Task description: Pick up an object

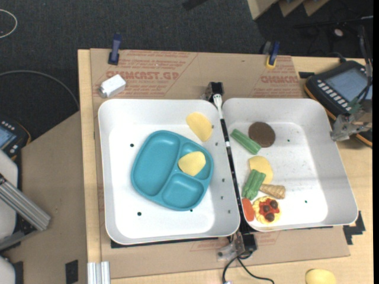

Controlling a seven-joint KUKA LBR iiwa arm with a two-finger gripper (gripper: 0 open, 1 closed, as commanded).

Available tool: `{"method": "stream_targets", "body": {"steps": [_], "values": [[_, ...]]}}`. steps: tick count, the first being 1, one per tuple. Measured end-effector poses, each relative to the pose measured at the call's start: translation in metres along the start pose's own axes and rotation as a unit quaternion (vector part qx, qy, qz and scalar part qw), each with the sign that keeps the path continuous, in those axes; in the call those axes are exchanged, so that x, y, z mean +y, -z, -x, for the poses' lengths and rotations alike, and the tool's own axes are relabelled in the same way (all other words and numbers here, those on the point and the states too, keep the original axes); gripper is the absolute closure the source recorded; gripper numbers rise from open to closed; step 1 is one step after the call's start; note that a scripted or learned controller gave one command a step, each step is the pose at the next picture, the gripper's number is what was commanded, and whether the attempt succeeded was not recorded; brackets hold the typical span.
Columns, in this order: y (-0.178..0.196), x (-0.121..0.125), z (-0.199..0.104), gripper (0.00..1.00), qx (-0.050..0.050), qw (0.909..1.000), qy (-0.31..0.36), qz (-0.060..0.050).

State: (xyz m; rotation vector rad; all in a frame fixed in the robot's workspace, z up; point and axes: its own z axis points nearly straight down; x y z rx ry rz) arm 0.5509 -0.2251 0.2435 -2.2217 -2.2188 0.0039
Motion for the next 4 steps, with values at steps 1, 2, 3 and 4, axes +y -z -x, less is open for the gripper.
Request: {"method": "stream_targets", "body": {"steps": [1,2,3,4], "values": [[-0.100,-0.018,-0.002,1.00,0.002,1.0000,0.000,-0.004],[-0.159,-0.041,-0.002,1.00,0.002,1.0000,0.000,-0.003],[-0.159,0.007,-0.002,1.00,-0.001,1.0000,0.002,0.004],[-0.159,0.001,-0.002,1.00,0.000,1.0000,0.001,0.001]]}}
